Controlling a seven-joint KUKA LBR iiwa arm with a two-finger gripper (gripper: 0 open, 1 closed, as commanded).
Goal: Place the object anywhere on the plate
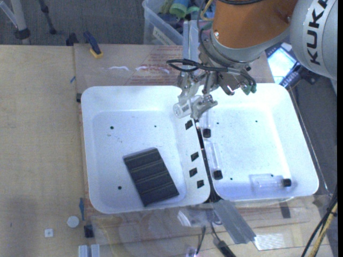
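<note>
Camera view: fixed overhead, looking down at a slant on a wooden bench with two shallow white bins side by side.
Arm: grey KUKA arm (316,20) with an orange band (249,12), reaching in from the right at the top of the frame.
Gripper: gripper (194,106) hangs over the seam between the two bins, near their far rims; black cable loops sit just above it.
Gripper state: I cannot tell whether it is open or closed, and nothing can be made out in its grasp.
Left bin: left bin (102,197) holds a dark ridged rectangular plate (150,176), lying flat and turned at an angle, towards the near right part of the bin.
Right bin: right bin (300,143) holds a clear tube with a black cap (269,182), lying on its side by the near rim, cap end pointing right.
Second clear item: a slim transparent tube with black ends (211,153) lies along the right bin's left wall, just beside the seam.
Object and plate: the capped tube and the plate are well apart, in different bins.
Seam: small black square marks (194,157) run down the left bin's right wall.
Beyond the bench: a clear tub of mixed coloured items (174,7) stands behind the bins.
Bench front: a small round disc (72,221) lies near the front left corner.
</note>
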